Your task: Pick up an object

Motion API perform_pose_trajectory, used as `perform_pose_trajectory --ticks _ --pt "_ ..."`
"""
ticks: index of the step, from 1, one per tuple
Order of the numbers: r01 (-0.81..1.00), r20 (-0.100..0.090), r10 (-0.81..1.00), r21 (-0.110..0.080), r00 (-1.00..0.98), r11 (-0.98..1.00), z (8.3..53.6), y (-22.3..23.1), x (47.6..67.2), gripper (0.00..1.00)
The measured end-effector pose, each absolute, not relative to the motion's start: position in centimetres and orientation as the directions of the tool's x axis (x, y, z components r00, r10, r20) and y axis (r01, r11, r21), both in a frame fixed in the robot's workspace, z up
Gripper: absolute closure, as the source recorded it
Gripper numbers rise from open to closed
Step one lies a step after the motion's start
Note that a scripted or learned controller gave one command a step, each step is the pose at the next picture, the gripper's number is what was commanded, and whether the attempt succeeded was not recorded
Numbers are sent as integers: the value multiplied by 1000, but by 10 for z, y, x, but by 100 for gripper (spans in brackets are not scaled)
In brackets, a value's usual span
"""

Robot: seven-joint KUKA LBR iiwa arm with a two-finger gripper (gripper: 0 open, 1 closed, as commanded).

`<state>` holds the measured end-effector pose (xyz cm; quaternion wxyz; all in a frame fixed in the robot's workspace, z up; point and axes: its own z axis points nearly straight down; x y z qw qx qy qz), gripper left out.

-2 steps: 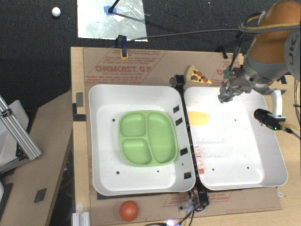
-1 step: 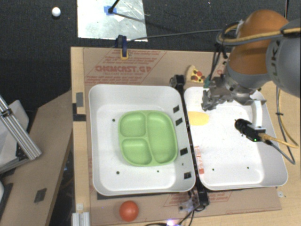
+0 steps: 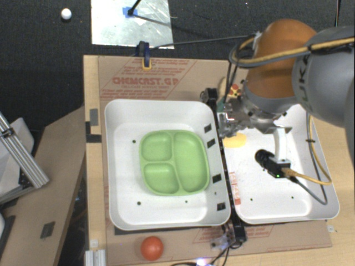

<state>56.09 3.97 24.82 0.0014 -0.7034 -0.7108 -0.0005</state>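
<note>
yellow piece (image 3: 235, 142) lies in the right bin (image 3: 266, 201), just beside the gripper (image 3: 227, 126)

the table (image 3: 58, 148) carries a brown cardboard sheet (image 3: 150, 79), and on it two white bins sit side by side, their inner walls touching. the grey arm (image 3: 324, 82) with its orange band reaches in from the right and hangs over the far half of the right bin. the left bin (image 3: 119, 148) holds a pale green plate (image 3: 173, 162) with three compartments, flat near its middle. the gripper is low at the right bin's inner wall; whether it is open or closed cannot be told, and no thing shows in its grip. the yellow piece rests on that bin's floor, near the far inner corner. an orange-red ball (image 3: 151, 247) lies in front of the left bin, at the cardboard's near edge. a small white ball (image 3: 66, 14) sits well apart on the dark surface at the far left.
</note>
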Motion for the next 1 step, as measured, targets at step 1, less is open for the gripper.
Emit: perform_pose_trajectory --ticks 1 --pt "1000 2 1000 -1 -10 10 242 91 547 100"
